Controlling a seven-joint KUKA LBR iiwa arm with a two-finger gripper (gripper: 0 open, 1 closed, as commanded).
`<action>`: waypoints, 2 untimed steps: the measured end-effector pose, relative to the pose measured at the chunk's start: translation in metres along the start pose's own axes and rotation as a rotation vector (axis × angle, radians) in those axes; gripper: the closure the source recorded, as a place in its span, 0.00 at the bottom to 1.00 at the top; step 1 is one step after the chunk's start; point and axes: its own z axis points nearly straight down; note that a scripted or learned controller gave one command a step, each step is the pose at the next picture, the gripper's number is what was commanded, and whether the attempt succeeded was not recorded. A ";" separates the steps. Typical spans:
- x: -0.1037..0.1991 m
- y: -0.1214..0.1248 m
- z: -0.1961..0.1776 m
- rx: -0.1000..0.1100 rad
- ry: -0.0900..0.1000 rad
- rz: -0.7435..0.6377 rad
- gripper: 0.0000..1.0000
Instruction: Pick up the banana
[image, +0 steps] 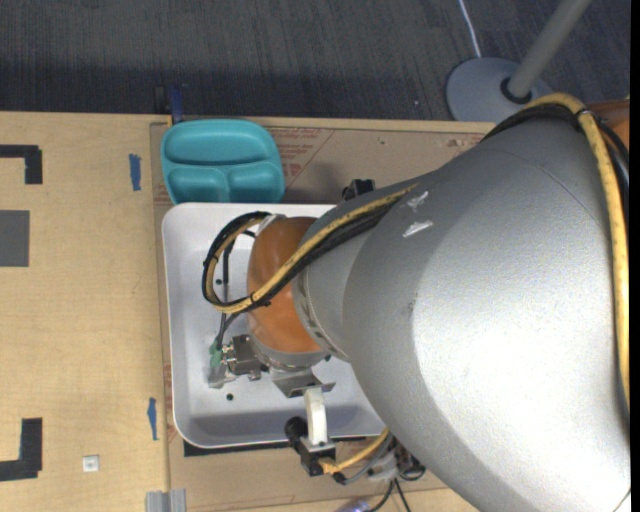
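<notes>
My grey arm (480, 300) reaches in from the right and covers most of the white bin (190, 300). Its orange band (278, 290) and wrist hang over the bin's middle. The gripper (228, 362) points down into the bin near its front left part, and its fingers are hidden under the wrist hardware. A black and yellow cable (222, 265) loops beside the wrist. Whatever lies under the arm is hidden.
A teal moulded tray (222, 160) sits just behind the bin's back left corner. The wooden bench (80, 300) stretches to the left with black and blue tape marks. A grey stand base (490, 85) is on the floor at the back right.
</notes>
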 end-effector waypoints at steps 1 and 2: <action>0.000 0.000 0.000 0.000 0.000 0.000 0.00; -0.007 -0.001 -0.016 0.000 -0.002 0.465 0.00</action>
